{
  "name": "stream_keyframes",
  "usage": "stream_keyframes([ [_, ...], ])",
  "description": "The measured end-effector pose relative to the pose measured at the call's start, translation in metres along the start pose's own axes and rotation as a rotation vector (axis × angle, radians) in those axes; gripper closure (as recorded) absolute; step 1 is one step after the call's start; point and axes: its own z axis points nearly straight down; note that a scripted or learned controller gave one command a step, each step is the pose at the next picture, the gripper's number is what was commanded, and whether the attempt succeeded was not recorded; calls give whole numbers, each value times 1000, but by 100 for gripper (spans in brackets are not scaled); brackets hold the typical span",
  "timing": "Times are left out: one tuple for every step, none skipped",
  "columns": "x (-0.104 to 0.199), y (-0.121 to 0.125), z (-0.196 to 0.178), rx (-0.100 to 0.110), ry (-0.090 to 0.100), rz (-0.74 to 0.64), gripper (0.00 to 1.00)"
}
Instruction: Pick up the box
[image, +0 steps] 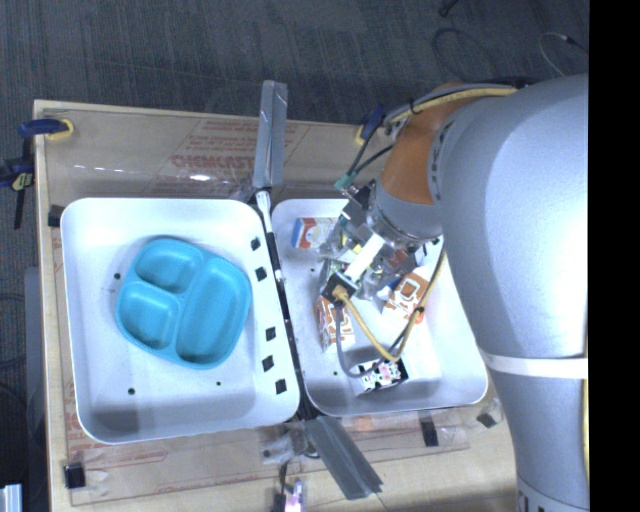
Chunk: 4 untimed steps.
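A small white box with red and blue print (311, 233) lies at the back left of the right bin (455, 375), close to the divider. My gripper (345, 262) hangs low over the middle of that bin, just right of and in front of the box. I see nothing held in it. An orange and white printed packet (328, 322) lies in front of the gripper, near the bin's left wall. The arm's grey body hides the bin's right side.
The left bin (100, 400) holds a blue divided plate (185, 300). Another orange and white item (409, 291) sits under the wrist. A small black and white thing (383, 374) lies near the right bin's front wall.
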Motion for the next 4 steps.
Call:
stream_keyframes([
  [32,-26,-23,-1,0,67,100],
  [28,-65,-12,2,-2,406,100],
  [-12,-96,-78,-2,3,387,100],
  [50,-171,-25,-4,0,424,100],
])
